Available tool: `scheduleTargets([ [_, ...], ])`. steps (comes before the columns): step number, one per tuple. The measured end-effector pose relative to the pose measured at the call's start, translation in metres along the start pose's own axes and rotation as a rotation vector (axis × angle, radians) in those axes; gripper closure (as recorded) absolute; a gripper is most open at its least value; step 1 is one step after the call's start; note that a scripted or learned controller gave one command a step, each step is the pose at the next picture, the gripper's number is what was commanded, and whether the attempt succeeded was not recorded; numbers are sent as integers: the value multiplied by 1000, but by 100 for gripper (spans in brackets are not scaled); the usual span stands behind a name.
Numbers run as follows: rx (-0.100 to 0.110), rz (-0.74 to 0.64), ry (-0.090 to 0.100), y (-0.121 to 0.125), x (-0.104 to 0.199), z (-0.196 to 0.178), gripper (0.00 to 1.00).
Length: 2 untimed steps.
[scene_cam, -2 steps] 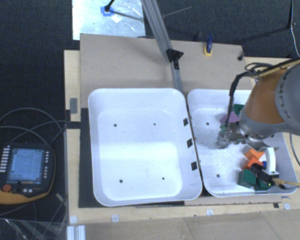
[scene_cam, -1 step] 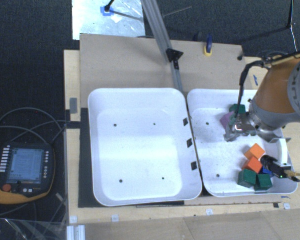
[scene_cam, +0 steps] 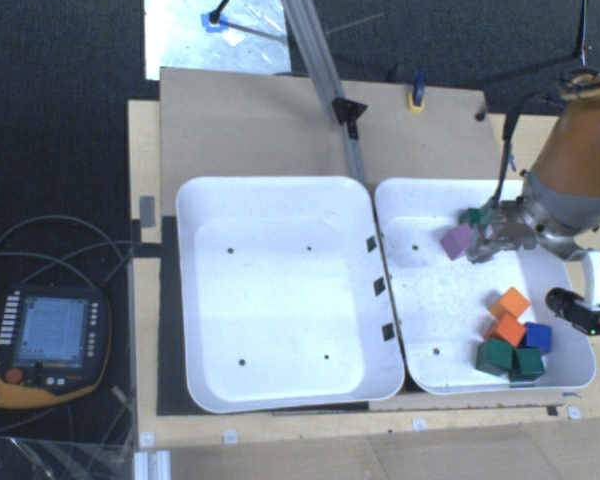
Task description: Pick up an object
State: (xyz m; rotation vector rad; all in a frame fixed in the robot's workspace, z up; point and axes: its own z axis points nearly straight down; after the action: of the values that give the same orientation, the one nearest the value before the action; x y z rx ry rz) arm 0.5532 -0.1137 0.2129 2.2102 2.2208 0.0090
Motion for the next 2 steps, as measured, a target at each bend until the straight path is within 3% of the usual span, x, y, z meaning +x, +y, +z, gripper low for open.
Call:
scheduleTargets([
  [1, 7, 1, 1, 1, 0, -3, 100],
  [2, 8, -4, 4, 5, 44, -2, 100],
])
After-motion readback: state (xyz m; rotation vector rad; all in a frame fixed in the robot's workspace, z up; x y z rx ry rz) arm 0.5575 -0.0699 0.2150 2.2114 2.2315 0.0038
